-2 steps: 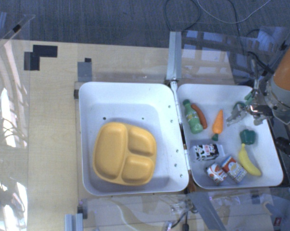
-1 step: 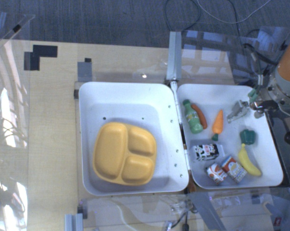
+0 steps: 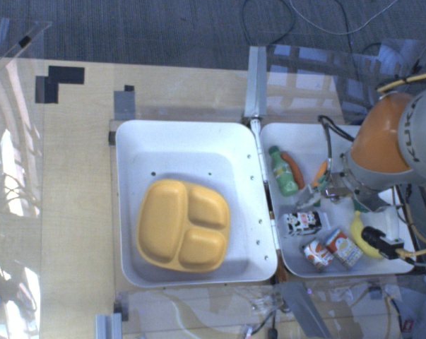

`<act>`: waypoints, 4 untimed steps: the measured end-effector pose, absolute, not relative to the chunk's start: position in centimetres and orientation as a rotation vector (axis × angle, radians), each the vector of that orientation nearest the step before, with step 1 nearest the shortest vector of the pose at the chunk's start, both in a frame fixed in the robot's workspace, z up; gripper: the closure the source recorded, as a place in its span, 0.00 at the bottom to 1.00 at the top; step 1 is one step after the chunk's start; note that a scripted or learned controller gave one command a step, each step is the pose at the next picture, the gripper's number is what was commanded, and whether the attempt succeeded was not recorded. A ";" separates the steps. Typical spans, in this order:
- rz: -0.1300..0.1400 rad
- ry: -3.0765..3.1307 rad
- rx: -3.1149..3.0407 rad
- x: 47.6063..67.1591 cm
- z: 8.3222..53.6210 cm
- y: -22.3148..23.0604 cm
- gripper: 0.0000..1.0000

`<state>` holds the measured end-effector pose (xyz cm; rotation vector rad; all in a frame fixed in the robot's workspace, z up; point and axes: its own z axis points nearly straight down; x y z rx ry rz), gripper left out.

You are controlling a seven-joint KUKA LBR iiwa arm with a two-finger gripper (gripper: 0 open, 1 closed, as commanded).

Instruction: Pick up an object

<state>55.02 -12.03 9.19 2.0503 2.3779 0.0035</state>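
Note:
The right bin (image 3: 301, 134) holds several small items. A green bottle (image 3: 283, 172) lies along its left wall, with an orange sausage-shaped piece (image 3: 294, 169) beside it. Lower down are a black-and-white carton (image 3: 302, 222), a small can (image 3: 316, 253), a colourful box (image 3: 345, 248) and a yellow banana (image 3: 363, 236). My gripper (image 3: 314, 198) hangs low over the middle of this bin, just above the carton and right of the bottle. Nothing is visibly held. The wrist and orange band (image 3: 382, 145) cover the bin's right part.
The left bin (image 3: 177, 138) contains a yellow divided plate (image 3: 184, 224). A metal divider post (image 3: 256, 83) stands between the bins at the back. Cables (image 3: 403, 249) run along the right bin's right edge. Bare wooden bench (image 3: 64, 210) lies to the left.

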 end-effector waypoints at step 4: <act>0.003 2.281 2.153 55.9 22.1 -17.1 1.00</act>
